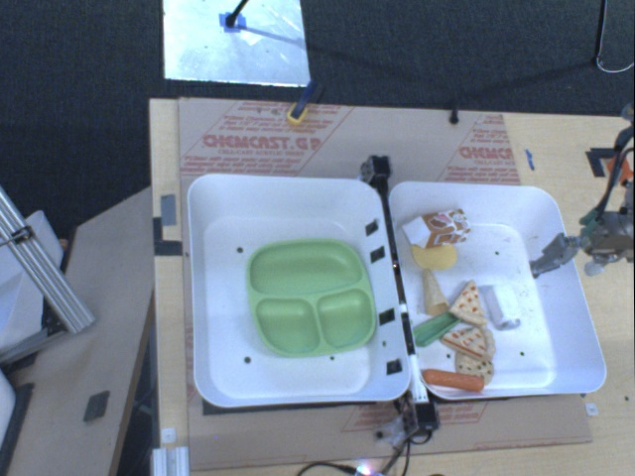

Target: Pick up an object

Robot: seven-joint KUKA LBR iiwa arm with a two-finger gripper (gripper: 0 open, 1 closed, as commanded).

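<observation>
The right bin (556, 365) holds several toy foods. A brown and white carton (442, 229) lies at its far left, with a yellow piece (435, 257) and a tan wedge (434, 291) below it. Toward the middle are a sandwich triangle (468, 303) and a pale grey cylinder (501, 305). Lower down lie a green stick (435, 327), a second sandwich triangle (470, 341) and an orange carrot (453, 379). My gripper (548, 257) hangs over the bin's right side, to the right of the cylinder and apart from every item.
The left bin (213, 266) carries a green divided plate (308, 296). A black hinged divider (392, 296) runs between the bins. Cardboard lies under both bins, and a shiny metal sheet (236, 28) lies on the floor beyond the bench.
</observation>
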